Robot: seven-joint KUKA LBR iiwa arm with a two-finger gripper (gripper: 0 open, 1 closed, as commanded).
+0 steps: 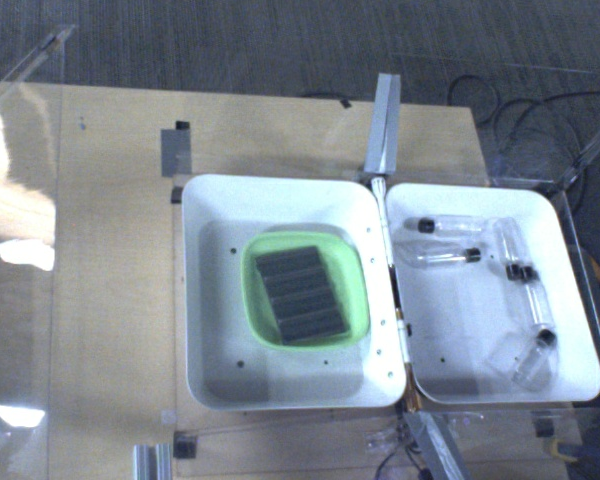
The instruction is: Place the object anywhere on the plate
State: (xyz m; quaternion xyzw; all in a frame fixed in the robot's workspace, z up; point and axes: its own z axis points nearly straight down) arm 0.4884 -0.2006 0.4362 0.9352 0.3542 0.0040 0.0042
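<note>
**Dark block on the green plate, left bin**

From my station I look down on the pale wooden bench [90, 298], which carries everything in view. On it sit two shallow white bins, side by side and touching along their inner edges: the left bin [205, 368] and the right bin [460, 368].

In the left bin, a little right of its middle, lies the green plate [252, 268], square with rounded corners and a raised rim. The task's thing, a dark grey ridged block [300, 295], lies flat on that plate. It is turned at a slight slant to the plate's sides, and green shows around it on every side. It touches nothing else that I can see.

The right bin holds a handful of clear tubes with black caps. Two lie roughly crosswise near the far-left corner, one tube [450, 226] just above the other tube [445, 258]. More lie along the right side, among them a long tube [538, 308] and a lower tube [530, 360] near the front-right corner. They are clear against white, so I cannot make out their exact outlines.

A grey metal post [383, 123] stands at the far end of the seam between the bins. Black cables [520, 118] run over the floor beyond the bench.

As for the gripper, I cannot tell its state from this feed
</note>
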